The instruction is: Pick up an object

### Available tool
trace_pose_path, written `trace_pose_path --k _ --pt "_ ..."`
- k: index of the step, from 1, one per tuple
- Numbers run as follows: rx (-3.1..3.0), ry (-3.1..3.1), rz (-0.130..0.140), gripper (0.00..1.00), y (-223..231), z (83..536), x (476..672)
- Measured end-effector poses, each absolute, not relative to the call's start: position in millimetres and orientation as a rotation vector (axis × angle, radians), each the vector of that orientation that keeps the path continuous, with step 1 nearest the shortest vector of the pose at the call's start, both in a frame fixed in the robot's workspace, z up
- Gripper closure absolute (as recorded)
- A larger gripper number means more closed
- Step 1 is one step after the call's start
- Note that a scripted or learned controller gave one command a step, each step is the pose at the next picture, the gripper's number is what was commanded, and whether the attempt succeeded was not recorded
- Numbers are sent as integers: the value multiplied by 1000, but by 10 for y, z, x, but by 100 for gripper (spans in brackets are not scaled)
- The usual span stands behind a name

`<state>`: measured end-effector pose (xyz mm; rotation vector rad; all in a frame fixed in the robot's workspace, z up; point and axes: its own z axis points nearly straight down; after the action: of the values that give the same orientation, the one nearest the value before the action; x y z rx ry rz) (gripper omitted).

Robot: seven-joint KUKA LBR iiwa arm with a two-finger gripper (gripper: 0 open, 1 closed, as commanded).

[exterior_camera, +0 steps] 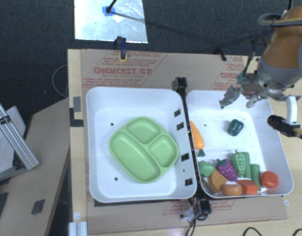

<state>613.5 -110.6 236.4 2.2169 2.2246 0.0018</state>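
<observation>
Toy food heaped at the right bin's [286,167] near edge, gripper above the far end.

Nearest lie the tomato [269,179] and grapes [227,169]; farther, alone, the dark green pepper [235,127], probably light, hard, slick plastic, best pinched across its middle. Beyond, the gripper [240,98] hangs spread, holding nothing.

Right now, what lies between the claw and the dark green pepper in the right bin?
In the camera view, nothing lies between the claw and the dark green pepper: only bare white floor of the right bin shows there.
</observation>
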Motion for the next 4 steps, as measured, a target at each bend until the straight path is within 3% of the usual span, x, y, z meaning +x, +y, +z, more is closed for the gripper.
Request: trace_pose_path --k 2,3,4 --pt "2223 2225 -3 0 -1040 1196 6036" --pt "2222 2224 -2 0 -1034 825 6034" --pt "2219 2220 4 100 -1039 959 6052"
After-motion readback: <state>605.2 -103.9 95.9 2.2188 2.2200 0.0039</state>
